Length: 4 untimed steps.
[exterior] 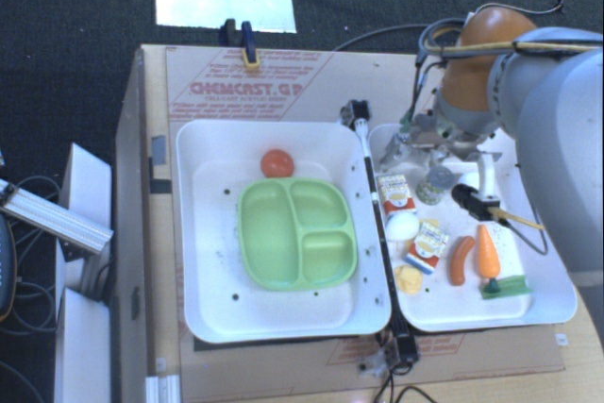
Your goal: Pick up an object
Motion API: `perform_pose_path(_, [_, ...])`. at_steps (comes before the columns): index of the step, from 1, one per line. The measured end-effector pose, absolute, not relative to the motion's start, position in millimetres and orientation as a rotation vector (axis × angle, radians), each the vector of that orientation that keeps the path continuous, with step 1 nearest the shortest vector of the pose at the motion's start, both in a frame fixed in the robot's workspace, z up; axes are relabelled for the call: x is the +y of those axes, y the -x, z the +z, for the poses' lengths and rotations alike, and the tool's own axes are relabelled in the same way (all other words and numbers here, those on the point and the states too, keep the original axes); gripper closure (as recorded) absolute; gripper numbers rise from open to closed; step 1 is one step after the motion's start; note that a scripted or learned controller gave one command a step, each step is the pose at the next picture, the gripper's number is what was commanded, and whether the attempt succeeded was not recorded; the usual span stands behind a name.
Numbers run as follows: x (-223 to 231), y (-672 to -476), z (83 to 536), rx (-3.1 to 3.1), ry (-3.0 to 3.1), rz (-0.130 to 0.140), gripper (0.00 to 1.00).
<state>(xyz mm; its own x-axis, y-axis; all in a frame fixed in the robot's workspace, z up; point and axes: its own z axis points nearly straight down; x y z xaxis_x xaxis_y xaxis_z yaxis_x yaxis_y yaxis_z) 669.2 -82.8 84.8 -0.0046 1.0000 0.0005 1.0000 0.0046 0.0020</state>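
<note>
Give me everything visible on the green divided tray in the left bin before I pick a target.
The green tray is a pale lime plate that looks like moulded plastic, with rounded corners and three compartments: one long section on its left side and two smaller ones on the right. All three look bare. It lies flat, right side up, slightly rotated, on the floor of the left bin, towards its right wall. A small red ball sits just behind it, apart or barely touching.
</note>
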Motion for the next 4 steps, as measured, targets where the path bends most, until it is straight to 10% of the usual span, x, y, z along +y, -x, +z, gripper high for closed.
perform_pose_path(1, [-146.8,-669.1,85.3,2.221,-2.217,0.001,0.00])
perform_pose_path(2, [-146.4,-670.3,96.6,2.222,-2.213,0.005,1.00])
perform_pose_path(3, [-146.3,-670.2,96.5,2.222,-2.212,0.005,0.00])
perform_pose_path(4, [-109.8,-669.2,85.0,2.225,-2.216,0.003,0.00])
